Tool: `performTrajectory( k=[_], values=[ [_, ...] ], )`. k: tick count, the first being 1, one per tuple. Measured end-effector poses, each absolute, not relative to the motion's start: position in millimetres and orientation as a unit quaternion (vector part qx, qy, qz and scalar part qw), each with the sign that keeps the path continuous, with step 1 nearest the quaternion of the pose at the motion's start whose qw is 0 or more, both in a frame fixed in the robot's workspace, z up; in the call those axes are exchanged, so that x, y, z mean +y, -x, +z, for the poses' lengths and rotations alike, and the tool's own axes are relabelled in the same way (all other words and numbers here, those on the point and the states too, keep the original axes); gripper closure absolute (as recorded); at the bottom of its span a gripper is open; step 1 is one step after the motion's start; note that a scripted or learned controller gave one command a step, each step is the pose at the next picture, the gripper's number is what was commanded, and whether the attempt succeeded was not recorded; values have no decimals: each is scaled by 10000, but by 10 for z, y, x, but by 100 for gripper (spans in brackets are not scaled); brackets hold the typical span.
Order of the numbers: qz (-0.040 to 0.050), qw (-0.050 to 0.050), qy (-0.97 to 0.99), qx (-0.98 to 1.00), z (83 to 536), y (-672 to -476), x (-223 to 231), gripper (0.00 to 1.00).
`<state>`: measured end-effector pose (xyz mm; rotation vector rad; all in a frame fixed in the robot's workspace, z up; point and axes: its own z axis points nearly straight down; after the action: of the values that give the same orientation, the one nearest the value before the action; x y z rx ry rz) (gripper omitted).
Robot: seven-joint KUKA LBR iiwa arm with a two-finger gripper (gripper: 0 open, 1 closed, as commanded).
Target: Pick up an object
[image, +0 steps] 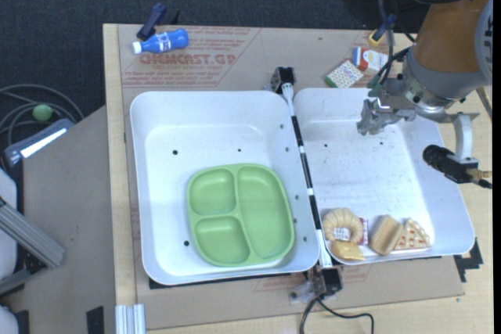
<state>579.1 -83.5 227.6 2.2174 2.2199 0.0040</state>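
Your claw (pixel 376 123) hangs over the right bin's (pixel 438 192) upper part, and I can't tell its state. The toy food (pixel 376 235) is bunched along that bin's lower edge, well apart from it.

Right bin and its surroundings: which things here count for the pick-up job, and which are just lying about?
For the job:
- gripper, above the right bin
- bagel, bread piece and pizza slice at that bin's near edge

Lying about:
- green divided plate in the left bin
- blue bottle on the bench
- small packet behind the right bin
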Motion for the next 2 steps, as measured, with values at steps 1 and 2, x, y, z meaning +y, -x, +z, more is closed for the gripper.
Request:
performTrajectory(
  k=[1,2],
  values=[
    [20,32,-7066,7076,2377,-5798,-834,100],
    [28,45,-7063,7079,2478,-5805,-831,100]
  ],
)
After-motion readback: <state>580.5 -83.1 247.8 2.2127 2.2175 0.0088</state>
